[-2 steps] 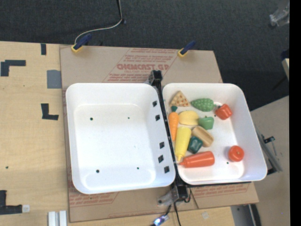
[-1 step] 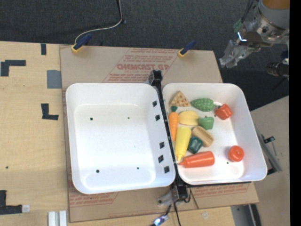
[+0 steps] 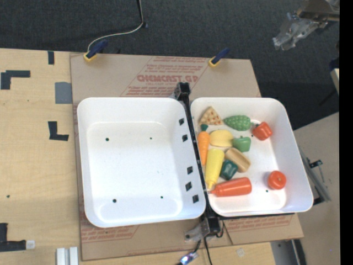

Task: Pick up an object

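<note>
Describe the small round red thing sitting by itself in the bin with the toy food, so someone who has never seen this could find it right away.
Start at the right white bin, the one holding the toy food. Most pieces crowd against its left wall; look instead toward the right wall, near the front. There the small red ball-shaped piece sits alone on bare white floor, rounder than the long red-orange piece to its left.

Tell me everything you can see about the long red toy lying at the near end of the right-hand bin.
The long red toy looks like smooth plastic play food, perhaps a sausage or pepper, orange-red with rounded ends. It lies flat and nearly crosswise on the floor of the right bin, near its front wall. Its left end meets the tip of the yellow corn cob, and the dark green piece sits just behind it. The round red tomato lies apart, to its right.
</note>
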{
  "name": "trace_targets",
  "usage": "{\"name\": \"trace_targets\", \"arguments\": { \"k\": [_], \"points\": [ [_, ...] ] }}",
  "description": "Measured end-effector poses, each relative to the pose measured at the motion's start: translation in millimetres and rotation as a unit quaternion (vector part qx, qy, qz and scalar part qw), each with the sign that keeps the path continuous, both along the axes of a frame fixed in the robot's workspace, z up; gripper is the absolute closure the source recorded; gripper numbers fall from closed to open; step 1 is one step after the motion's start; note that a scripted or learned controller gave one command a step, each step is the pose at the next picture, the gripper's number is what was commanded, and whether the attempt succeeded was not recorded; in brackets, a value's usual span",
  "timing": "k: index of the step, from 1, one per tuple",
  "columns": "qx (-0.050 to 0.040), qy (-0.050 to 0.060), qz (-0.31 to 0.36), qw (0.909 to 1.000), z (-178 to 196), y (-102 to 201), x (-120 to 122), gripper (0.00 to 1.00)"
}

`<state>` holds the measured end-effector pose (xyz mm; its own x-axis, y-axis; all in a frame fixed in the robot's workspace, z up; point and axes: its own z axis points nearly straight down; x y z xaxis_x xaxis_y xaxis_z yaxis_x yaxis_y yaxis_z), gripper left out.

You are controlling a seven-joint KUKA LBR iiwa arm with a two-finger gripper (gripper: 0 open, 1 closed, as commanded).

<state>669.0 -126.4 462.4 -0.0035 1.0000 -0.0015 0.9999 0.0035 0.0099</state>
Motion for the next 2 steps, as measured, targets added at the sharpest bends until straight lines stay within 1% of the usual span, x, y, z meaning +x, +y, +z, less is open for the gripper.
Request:
{"name": "trace_targets", "arguments": {
  "k": [1,2],
  "points": [
    [-0.0004,0.0,0.0,1.0,78,-7,0,1.0],
    [-0.0004,0.005,-0.003,1.0,72,-73,-3,1.0]
  ]
}}
